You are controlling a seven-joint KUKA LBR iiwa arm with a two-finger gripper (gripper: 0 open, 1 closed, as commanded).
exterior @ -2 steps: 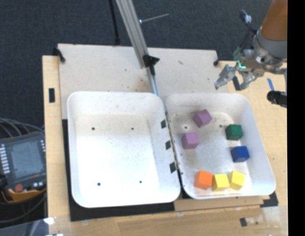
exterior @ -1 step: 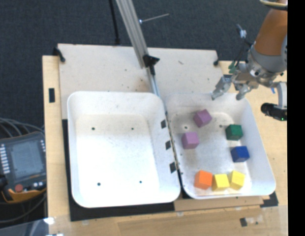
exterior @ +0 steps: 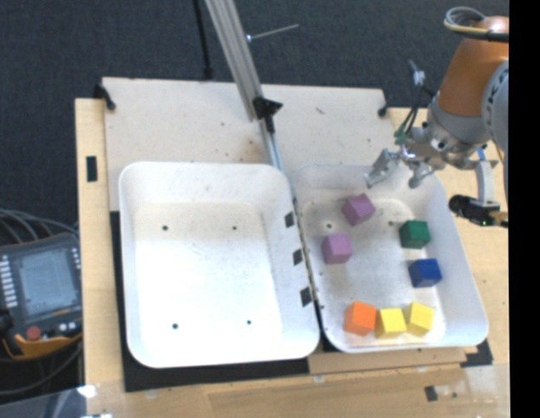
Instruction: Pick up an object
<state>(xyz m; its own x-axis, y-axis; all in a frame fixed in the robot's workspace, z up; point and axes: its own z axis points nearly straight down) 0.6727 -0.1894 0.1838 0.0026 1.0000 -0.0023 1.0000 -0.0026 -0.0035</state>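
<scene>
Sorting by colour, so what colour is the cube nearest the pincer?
Purple: the cube shows best in the camera view.

One fixed camera, seemingly high overhead, looks down slantwise on both bins [exterior: 209,259].

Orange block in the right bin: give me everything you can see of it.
The orange block is a small cube with a plain matte look, possibly foam or painted wood. It sits flat on the floor of the right bin, near the bin's near-left corner. It starts a row of three: a yellow block stands right against its right side, apparently touching. Its top face looks brighter than its front. The gripper is far off, above the bin's far edge.
</scene>
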